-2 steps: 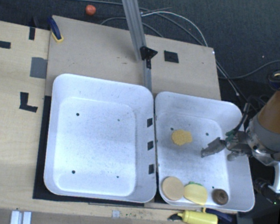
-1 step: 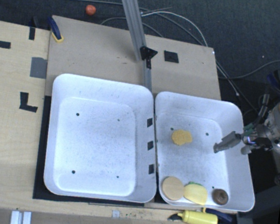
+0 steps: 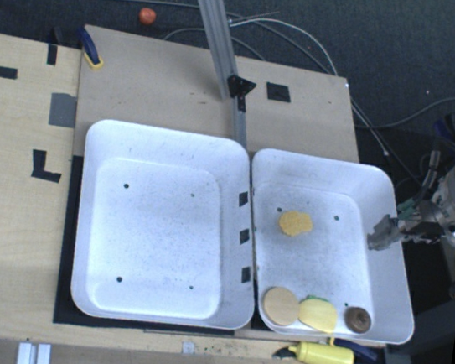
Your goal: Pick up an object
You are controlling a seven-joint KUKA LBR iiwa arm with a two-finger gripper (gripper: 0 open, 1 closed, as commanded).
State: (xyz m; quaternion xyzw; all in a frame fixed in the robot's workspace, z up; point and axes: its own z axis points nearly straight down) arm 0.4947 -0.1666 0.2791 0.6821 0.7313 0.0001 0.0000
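Note:
The right bin point(image 3: 322, 174) holds several small items. A round yellow cookie-like piece point(image 3: 295, 223) lies near its middle. Along its front edge sit a tan disc point(image 3: 280, 305), a yellow-green lump point(image 3: 319, 314) and a small brown round piece point(image 3: 357, 320). My gripper point(image 3: 384, 233) hangs over the bin's right rim, to the right of the yellow piece and apart from it. Nothing shows between its dark fingers.
The left bin point(image 3: 105, 150) lies beside the right one. A yellow-handled tool point(image 3: 324, 357) rests on the bench just in front of the right bin. A grey pole point(image 3: 220, 36) slants across the back. Cables point(image 3: 298, 48) trail behind the bench.

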